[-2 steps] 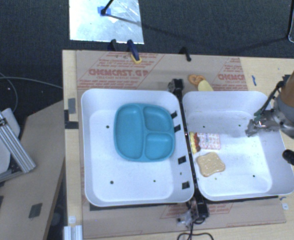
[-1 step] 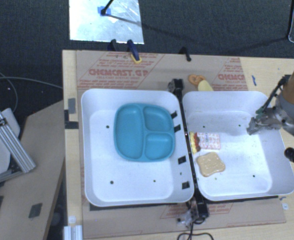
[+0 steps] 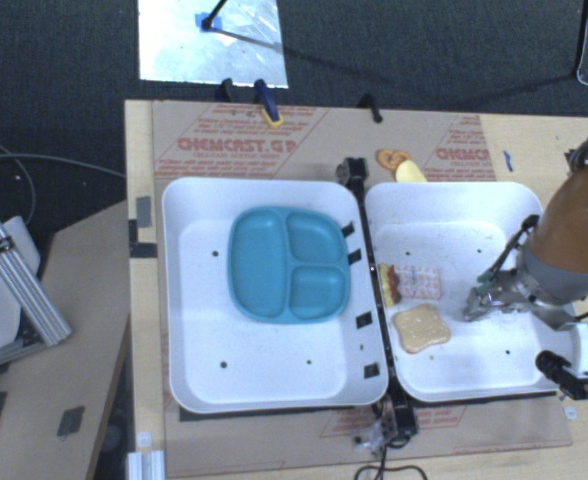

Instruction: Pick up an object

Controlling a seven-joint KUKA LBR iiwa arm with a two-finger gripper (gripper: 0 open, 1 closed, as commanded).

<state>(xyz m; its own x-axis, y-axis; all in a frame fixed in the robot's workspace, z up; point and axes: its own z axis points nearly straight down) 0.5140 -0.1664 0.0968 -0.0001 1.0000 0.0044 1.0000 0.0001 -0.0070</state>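
In the right bin (image 3: 444,208) lie a tan toast-shaped piece (image 3: 420,328) near the front left and a small red-and-white packet (image 3: 412,284) just behind it. My gripper (image 3: 481,302) is low over the bin floor to the right of both, a short gap away from the toast. Nothing shows between its fingers. The arm's orange band (image 3: 579,218) rises at the right edge.
The left bin (image 3: 189,268) holds a blue divided plate (image 3: 286,265). A yellow piece (image 3: 410,173) and a small orange pretzel shape (image 3: 391,158) lie on the cardboard behind the right bin. A black divider clamp (image 3: 355,172) sits between the bins.
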